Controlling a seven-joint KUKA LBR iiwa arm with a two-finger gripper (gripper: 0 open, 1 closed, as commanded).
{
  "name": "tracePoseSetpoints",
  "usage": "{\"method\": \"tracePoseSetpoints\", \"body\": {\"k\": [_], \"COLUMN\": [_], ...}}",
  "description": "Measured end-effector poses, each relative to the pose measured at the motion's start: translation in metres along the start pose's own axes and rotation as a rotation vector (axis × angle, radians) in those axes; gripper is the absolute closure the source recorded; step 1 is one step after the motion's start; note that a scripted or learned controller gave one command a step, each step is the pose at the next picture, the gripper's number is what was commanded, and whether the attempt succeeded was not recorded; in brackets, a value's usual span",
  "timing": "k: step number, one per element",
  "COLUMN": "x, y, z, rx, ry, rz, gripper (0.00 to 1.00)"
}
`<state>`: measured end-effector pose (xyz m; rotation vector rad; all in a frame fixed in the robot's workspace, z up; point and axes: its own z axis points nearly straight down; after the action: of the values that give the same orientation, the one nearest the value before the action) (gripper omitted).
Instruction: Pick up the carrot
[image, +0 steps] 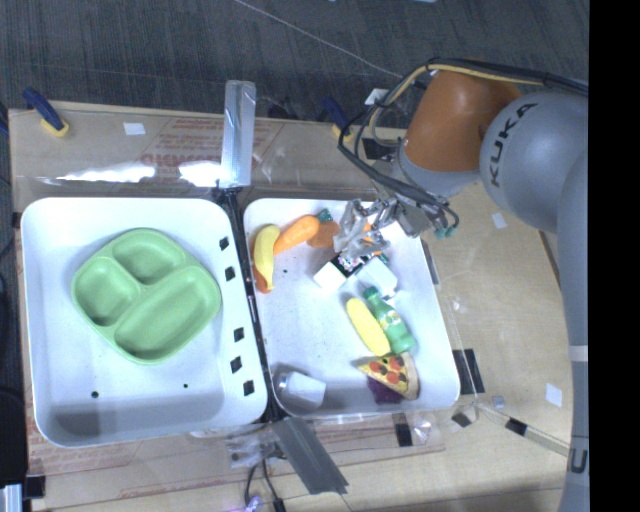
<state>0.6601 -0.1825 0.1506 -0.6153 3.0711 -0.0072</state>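
The end effector (358, 232) hovered at upper centre just right of the small orange carrot (297, 234); whether open, I couldn't tell.

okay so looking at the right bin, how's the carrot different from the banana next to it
The carrot is orange with a green tip at its right end; the banana is yellow with no green. The carrot lies slanted, nearly crosswise near the bin's far wall, while the banana runs lengthwise along the divider side. The carrot looks straight and tapered; the banana is curved. Both lie in the right bin's far left corner, close together, and the gripper is holding neither.
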Motion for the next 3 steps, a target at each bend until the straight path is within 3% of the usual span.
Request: {"method": "tracePoseSetpoints", "body": {"k": [1,2,3], "x": [-0.015,0.047,0.047], "y": [0.052,0.041,0.041], "z": [-0.065,-0.02,-0.021], "rx": [-0.002,-0.006,-0.006], "ry": [0.0,0.009,0.007], "rz": [-0.115,0.074,0.073], "gripper": [1.0,1.0,0.0]}}
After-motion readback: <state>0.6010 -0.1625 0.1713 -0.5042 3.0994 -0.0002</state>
